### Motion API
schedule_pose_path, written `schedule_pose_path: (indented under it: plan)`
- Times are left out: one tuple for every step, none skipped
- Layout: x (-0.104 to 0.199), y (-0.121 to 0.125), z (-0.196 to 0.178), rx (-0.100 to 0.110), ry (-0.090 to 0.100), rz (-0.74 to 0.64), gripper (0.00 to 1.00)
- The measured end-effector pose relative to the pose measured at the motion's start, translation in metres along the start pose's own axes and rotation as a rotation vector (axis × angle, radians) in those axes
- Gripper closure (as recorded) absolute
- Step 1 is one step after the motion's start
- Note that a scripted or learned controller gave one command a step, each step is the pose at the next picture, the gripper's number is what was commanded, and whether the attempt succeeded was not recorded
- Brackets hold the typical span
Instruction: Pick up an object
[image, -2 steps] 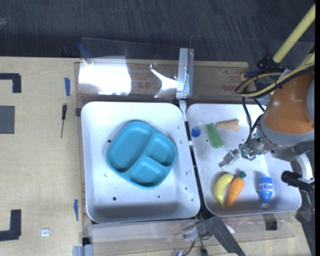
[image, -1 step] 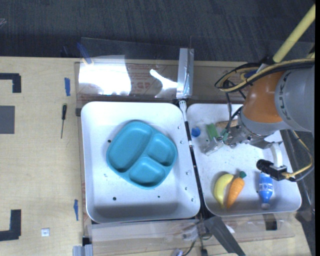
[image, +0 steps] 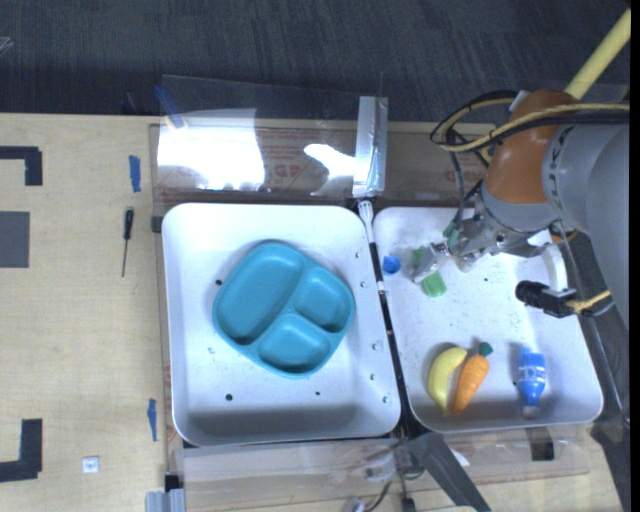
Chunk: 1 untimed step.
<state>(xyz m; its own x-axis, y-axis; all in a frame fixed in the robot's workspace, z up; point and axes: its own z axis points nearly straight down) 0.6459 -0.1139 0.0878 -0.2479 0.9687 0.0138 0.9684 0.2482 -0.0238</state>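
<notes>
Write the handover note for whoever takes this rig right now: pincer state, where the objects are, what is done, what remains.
Pincer: low over the far part of the right white bin, beside a small green block; nothing visibly held.
Right bin: small blue cap-like piece by the divider; yellow toy banana and orange toy carrot touching at the near side; blue-and-white bottle-like item to their right.
Left white bin: blue three-compartment plastic plate.
Done: arm is in position over the bin.
Left: grasp and lift one object.
</notes>
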Motion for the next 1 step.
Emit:
schedule_pose_path:
  plan:
    - [-0.0019,0.0046,-0.0123,-0.024,-0.017,-0.005,1.0]
